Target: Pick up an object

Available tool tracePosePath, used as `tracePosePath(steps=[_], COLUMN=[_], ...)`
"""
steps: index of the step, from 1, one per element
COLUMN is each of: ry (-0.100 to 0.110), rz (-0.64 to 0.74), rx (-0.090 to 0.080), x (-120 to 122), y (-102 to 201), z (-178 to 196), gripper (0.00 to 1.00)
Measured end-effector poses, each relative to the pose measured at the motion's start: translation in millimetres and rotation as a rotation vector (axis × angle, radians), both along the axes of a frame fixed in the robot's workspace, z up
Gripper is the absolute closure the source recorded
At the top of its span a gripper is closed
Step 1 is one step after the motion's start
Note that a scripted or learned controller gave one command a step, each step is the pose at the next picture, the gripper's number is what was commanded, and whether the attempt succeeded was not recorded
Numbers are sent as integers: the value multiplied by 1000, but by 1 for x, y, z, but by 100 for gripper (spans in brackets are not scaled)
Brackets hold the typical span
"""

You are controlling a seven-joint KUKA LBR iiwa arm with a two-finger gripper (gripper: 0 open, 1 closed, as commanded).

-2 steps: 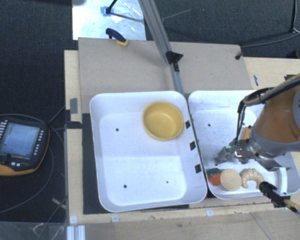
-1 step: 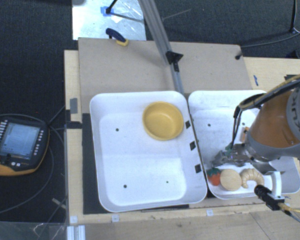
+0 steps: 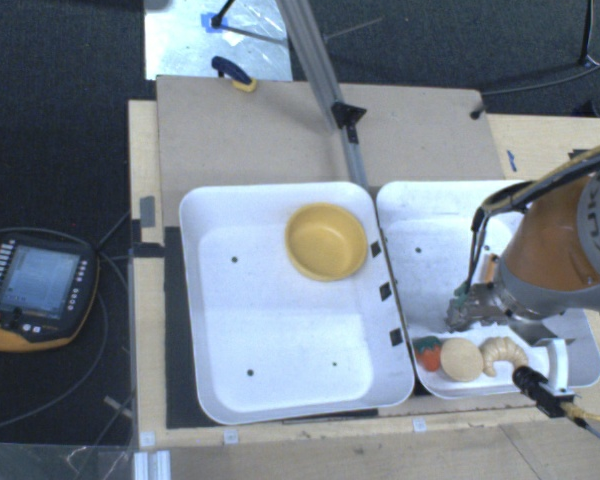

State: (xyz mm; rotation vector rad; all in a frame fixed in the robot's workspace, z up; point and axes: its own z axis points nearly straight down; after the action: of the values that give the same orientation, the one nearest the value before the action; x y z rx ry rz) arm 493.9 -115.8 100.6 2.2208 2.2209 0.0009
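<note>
1. Quick count from where I'm standing: two white bins side by side, the left bin (image 3: 280,368) and the right bin (image 3: 430,208). One yellow bowl (image 3: 326,240) sits alone in the left bin, up near the far right corner, close to the wall the bins share.

2. In the right bin there are three small things bunched at the near edge: a red and green piece (image 3: 427,348) on the left, a pale round egg-like thing (image 3: 460,359) just beside it, and a croissant-looking pastry (image 3: 502,352) touching that one on the right.

3. The gripper (image 3: 470,311) is down inside the right bin, just above that little cluster. Honestly can't tell how wide it's spread, it's a dark blob from this angle, and I can't see anything held in it.

4. The arm (image 3: 555,243) itself, grey with the orange part, covers most of the right side of that bin.

5. Other stuff around: a teach pendant (image 3: 35,288) on the floor to the left, a metal pole (image 3: 315,53) slanting across the cardboard behind the bins, and a blue and yellow clamp (image 3: 232,72) at the back edge.
</note>
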Motion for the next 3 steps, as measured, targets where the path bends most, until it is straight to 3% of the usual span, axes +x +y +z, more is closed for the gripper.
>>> tracePosePath(steps=[2,3], ry=[-5,0], rz=[1,1], rx=[0,0], x=[8,8], y=[5,5], z=[116,122], gripper=[100,100])
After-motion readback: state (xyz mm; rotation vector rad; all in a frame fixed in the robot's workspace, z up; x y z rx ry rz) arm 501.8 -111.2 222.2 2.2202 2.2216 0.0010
